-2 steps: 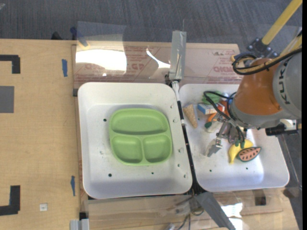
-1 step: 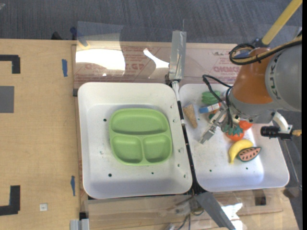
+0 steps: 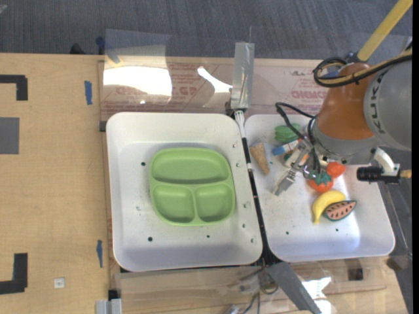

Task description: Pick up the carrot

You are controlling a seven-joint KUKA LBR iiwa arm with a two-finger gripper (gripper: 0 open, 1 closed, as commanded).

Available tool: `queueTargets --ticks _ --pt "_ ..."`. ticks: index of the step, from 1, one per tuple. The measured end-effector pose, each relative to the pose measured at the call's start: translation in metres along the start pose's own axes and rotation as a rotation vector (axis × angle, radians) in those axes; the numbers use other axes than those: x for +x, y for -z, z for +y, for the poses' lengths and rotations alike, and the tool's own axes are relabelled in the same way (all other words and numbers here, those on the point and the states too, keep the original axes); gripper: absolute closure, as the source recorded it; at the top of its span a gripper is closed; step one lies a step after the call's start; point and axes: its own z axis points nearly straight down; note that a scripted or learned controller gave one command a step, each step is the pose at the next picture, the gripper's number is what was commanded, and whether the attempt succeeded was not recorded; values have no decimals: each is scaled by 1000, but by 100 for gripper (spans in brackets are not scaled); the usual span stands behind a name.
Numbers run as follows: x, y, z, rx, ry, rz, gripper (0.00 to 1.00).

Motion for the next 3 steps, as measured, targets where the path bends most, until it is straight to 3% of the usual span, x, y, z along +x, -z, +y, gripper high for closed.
queueTargets --ticks 1,2,3 --pt "-56 -1 -1 14 -149 52 0" --pt "-75 -2 -82 5 -344 5 0" --pt "-78 12 -80 1 -340 -4 100"
